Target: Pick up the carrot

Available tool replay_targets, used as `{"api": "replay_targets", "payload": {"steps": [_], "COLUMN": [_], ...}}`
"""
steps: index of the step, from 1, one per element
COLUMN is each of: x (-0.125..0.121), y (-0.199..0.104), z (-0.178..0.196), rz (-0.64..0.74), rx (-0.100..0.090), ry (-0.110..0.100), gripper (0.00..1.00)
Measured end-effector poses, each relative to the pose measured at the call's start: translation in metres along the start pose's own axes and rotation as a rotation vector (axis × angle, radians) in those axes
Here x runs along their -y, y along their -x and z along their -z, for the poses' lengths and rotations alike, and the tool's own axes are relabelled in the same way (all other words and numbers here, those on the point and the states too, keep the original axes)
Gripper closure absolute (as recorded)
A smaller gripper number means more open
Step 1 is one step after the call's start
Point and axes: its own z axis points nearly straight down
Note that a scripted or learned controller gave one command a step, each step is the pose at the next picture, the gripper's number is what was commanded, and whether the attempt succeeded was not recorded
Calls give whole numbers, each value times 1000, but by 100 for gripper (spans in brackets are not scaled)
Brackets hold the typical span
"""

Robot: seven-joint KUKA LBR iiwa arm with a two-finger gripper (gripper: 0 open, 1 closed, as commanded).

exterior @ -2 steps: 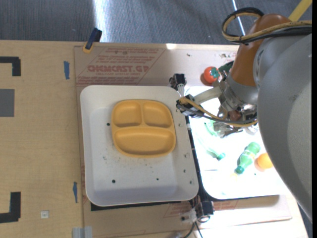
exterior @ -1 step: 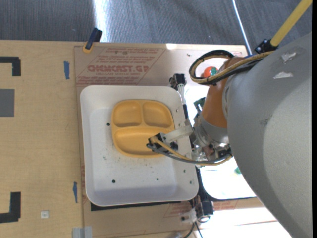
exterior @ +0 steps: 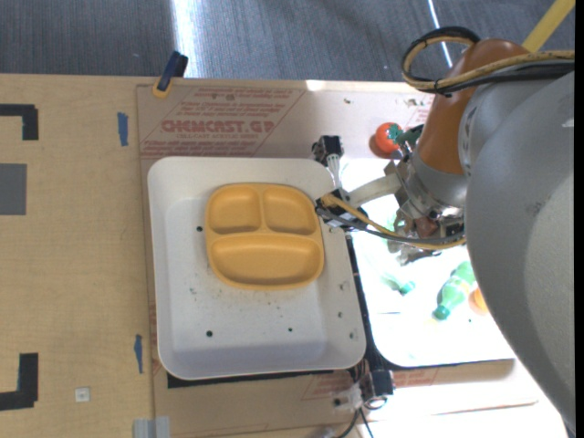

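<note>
Your bench [exterior: 73, 245] is tan board with two white bins on it. The arm [exterior: 520, 208] looms over the right bin [exterior: 438, 345], right of the left bin [exterior: 182, 336]. The yellow tray [exterior: 265, 235] sits in that left bin. The carrot [exterior: 461, 288], green-topped, lies right of it, at the arm's edge.

A matt yellow plastic divided plate [exterior: 265, 235] lies in a smooth white plastic bin [exterior: 182, 336] on cardboard [exterior: 73, 245].

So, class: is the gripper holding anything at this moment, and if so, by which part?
It cannot be told: the gripper hangs over the right bin, its tip hidden in the glare.
</note>
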Motion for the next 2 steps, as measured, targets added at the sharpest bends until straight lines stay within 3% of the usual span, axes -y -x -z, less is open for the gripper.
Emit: {"api": "replay_targets", "payload": {"steps": [1, 2], "x": [-46, -69], "y": [45, 52], "z": [2, 0], "rz": [-2, -4], "rx": [4, 4], "ry": [-3, -4], "gripper": [100, 100]}}
